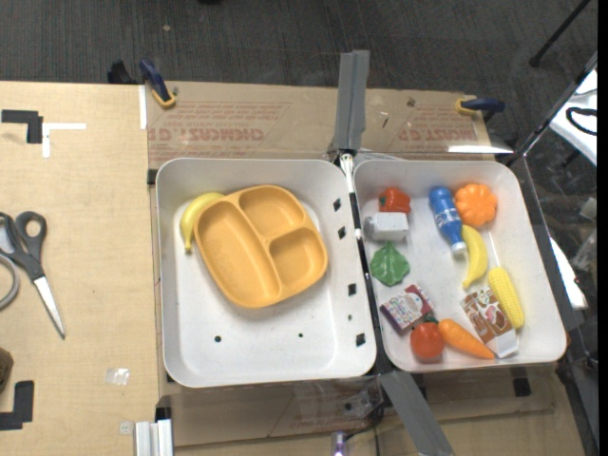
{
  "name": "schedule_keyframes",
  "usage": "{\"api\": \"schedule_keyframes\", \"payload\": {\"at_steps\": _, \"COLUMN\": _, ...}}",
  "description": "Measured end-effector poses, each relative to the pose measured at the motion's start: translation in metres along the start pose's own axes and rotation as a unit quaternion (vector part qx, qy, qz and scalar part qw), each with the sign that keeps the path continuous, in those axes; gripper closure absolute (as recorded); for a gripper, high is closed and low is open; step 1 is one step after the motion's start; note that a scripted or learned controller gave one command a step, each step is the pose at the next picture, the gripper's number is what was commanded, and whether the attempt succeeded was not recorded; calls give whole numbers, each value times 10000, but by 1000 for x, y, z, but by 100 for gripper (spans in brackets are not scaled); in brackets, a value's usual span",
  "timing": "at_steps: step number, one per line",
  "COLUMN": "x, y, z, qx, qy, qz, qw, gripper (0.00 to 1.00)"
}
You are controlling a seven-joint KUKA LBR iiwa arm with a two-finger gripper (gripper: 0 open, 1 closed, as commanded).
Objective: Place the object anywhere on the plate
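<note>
Two white bins on tabletop. Left bin [180,350]: orange plate [261,243], compartments bare; banana [195,215] tucked against its rim, off the plate. Right bin [532,255]: carrot [465,340], corn [505,295], blue bottle [445,215] among others. Claw state: cannot tell. Placement not yet done.

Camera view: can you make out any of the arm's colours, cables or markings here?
Can't tell from this frame. By the right edge I see thin black struts and a white shape, both too cropped to identify as arm parts.
</note>
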State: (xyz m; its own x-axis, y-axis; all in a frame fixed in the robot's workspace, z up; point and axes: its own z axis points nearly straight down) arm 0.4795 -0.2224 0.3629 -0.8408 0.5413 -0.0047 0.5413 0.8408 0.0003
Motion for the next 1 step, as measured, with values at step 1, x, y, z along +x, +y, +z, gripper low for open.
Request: {"api": "schedule_keyframes", "payload": {"at_steps": 1, "x": 0, "y": 0, "z": 11, "qx": -3, "qy": 6, "qz": -1012, "qw": 9949, "gripper": 0}}
